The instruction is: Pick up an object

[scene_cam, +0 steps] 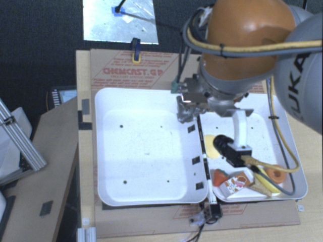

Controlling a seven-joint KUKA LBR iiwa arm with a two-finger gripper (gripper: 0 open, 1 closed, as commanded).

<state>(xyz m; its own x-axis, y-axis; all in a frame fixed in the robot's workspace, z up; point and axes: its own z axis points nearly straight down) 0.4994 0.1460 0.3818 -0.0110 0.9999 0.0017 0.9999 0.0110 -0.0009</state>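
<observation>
My gripper [186,111] hangs under the big orange wrist band, over the far end of the divider between the two white bins. Several small objects lie at the near end of the right bin [299,181]: a pale yellow round piece [211,149], a red-orange piece [220,177], a white packet with red print [236,183], a yellow banana-like piece [267,184] and an orange round piece [275,175]. The gripper is well behind these objects and apart from them. The arm hides the far part of the right bin.
The left bin [103,135] sits beside the right one on a cardboard sheet [131,69]. A silver panel [118,14] lies beyond the bench. An aluminium frame [17,140] stands at the far left.
</observation>
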